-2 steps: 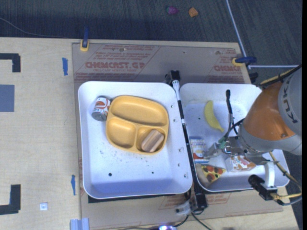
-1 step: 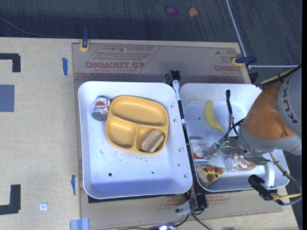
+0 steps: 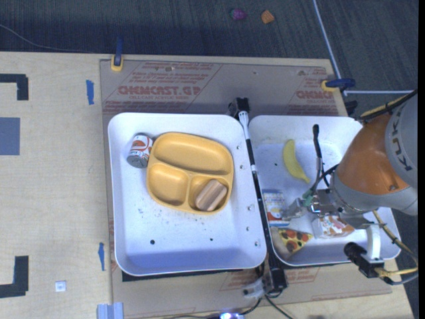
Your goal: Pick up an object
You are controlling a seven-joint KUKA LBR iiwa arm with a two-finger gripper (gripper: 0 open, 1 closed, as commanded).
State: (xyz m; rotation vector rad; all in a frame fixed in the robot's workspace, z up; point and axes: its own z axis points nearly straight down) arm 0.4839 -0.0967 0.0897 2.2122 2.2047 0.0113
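Observation:
My gripper (image 3: pixel 303 205) hangs low over the middle of the right bin (image 3: pixel 265 133), below the arm's orange band (image 3: pixel 373 165). A yellow banana (image 3: pixel 294 159) lies just behind it. To its left a small printed carton (image 3: pixel 273 205) rests by the bin's left wall. A pizza slice toy (image 3: pixel 293 239) lies in front of it, near the front wall. Partly under the wrist on the right is a red and white packet (image 3: pixel 334 227). I see nothing clearly held.
The left bin (image 3: pixel 126 198) holds a yellow divided tray (image 3: pixel 189 153) with a brown bread roll (image 3: pixel 211 194) in its front right compartment. A small can (image 3: pixel 139 149) lies beside the tray's left end. A black cable (image 3: pixel 317 145) runs along the right bin.

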